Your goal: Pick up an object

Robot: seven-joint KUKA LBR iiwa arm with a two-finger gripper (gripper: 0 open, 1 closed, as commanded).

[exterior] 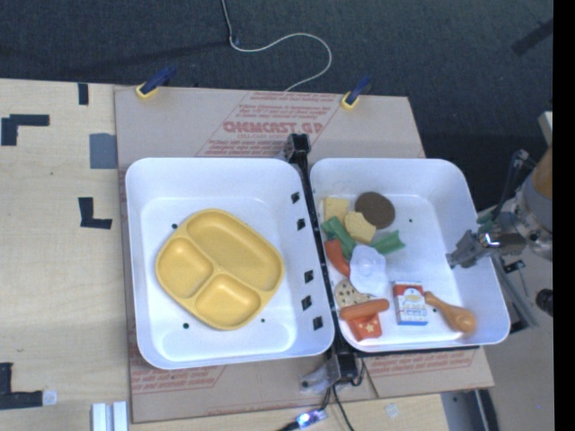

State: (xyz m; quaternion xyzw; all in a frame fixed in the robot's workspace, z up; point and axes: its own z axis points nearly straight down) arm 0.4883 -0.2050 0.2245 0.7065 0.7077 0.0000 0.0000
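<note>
Two shallow white bins sit side by side on a brown board. The left bin [144, 241] holds one yellow divided tray [220, 268], lying flat near its middle, well apart from everything else.

The right bin [449, 187] carries all the small items, crowded against its left wall. A brown round disc [375, 209] lies at the top of the cluster, touching a pale yellow piece [358, 227] below it. A green leafy piece [388, 241] and an orange carrot-like piece [337, 257] flank a white cup-like item [368, 266]. Below these lie a cracker-like piece [344, 293] and a red piece [364, 323]. A small red-and-white carton [410, 303] stands just beside them, and a tan drumstick [451, 312] lies to its right, near the bin's right wall.

The gripper [467, 248] hovers at the right rim of the right bin, above the drumstick and apart from every item. Nothing is seen between its fingers; whether they are spread or pressed together cannot be told. The right half of the bin floor before it is bare.
</note>
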